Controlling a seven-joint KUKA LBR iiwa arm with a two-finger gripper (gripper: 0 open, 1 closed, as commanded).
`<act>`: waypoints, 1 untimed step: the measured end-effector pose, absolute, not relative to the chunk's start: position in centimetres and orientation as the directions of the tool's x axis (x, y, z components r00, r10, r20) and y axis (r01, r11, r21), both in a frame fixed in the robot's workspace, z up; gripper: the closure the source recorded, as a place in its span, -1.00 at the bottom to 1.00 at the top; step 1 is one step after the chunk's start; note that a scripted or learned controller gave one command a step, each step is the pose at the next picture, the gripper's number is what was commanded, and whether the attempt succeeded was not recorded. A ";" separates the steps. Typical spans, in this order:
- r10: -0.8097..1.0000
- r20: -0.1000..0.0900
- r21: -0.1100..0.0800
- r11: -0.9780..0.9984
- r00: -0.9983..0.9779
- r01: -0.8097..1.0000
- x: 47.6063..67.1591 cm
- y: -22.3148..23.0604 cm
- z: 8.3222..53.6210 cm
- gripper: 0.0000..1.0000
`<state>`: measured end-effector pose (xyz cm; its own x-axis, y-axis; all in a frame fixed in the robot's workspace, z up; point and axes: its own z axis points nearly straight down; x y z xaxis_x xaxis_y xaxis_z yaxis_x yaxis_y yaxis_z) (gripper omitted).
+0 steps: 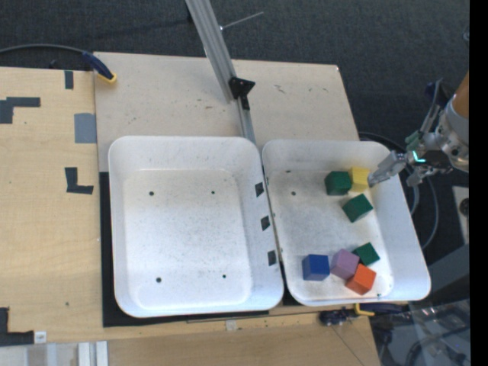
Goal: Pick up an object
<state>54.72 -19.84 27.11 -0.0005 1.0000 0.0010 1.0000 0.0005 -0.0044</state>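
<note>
Two white bins sit side by side on the wooden surface (191, 90); smooth, shallow, speckled; the left bin (183, 227) is bigger than the right bin (404, 235), which holds six small blocks. Nearest me, at its one o'clock, the yellow block (361, 179) touches a green block (338, 183); both look light, stiff, flat-faced, best pinched across opposite sides. Whether my fingers (393, 166) are wide or narrow I cannot tell; they hover at the bin's rim.

1. A pale wooden bench top (191, 101) bears grey tape patches (85, 126)
2. Dark grey carpeted floor (343, 21) lies beyond it
3. A slanted grey metal pole (210, 33) crosses above the bench
</note>
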 end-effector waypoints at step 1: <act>1.000 0.000 -0.001 0.002 -0.002 1.000 54.8 -19.8 27.3 -1.00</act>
<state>54.79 -19.82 27.31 -0.0019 1.0000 0.0003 1.0000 0.0019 -0.0010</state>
